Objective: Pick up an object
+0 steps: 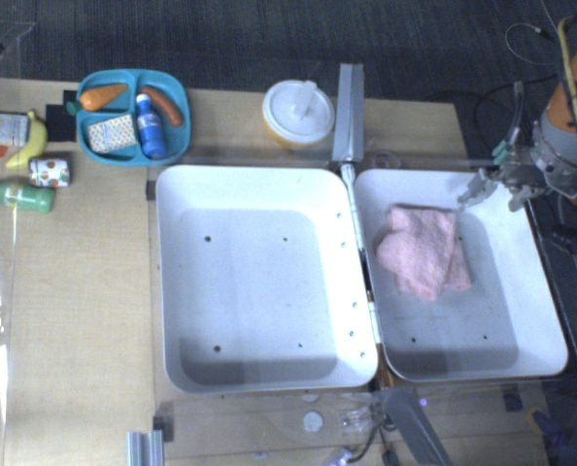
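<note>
While the jaws hang over the far right corner of the right bin [551,352], their two thin fingers [475,188] stand apart with nothing between them. They belong to the gripper [494,190] of the one arm [570,129], grey with an orange band, which reaches in from the right edge.

Just left of and nearer than the gripper, one pink cloth [423,251] lies crumpled on the floor of the right bin, towards its far half, apart from the fingers. It is the single object in that bin.

Two shallow white bins sit side by side on the counter [65,338]; the left bin [172,289] touches the right one along a shared rim.

Beyond the bins, at the far edge of the counter, stands one white lidded cup [298,112] on a yellow base. Farther left sits one blue divided tray [177,115] carrying several toy foods, among them an orange carrot [104,95] and a blue bottle [151,126]. At the far left of the counter lie one yellow banana [31,141], one small can [50,172], one green bottle [16,196] and one small carton [2,130].
</note>
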Robot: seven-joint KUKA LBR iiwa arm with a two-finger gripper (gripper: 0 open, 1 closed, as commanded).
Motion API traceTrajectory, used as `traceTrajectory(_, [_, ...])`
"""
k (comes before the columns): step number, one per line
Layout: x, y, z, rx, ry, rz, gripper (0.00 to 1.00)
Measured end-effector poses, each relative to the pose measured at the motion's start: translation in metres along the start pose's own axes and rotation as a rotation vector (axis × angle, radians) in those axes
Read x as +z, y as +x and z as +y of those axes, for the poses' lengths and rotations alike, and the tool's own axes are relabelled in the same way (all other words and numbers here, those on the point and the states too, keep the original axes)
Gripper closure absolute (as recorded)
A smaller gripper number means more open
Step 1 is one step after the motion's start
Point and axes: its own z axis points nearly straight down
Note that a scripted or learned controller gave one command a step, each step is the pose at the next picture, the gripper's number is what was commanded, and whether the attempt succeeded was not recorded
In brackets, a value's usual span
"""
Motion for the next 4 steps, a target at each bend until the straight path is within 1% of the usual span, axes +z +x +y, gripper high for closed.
traceTrajectory(1, [0.1,0.022,0.003,0.046,-0.002,0.0,0.0])
traceTrajectory(2, [0.105,-0.004,-0.041,-0.081,-0.017,-0.004,0.0])
traceTrajectory(3, [0.105,0.043,-0.059,-0.125,-0.017,-0.003,0.0])
traceTrajectory(4, [0.105,0.037,-0.099,-0.2,-0.019,-0.005,0.0])
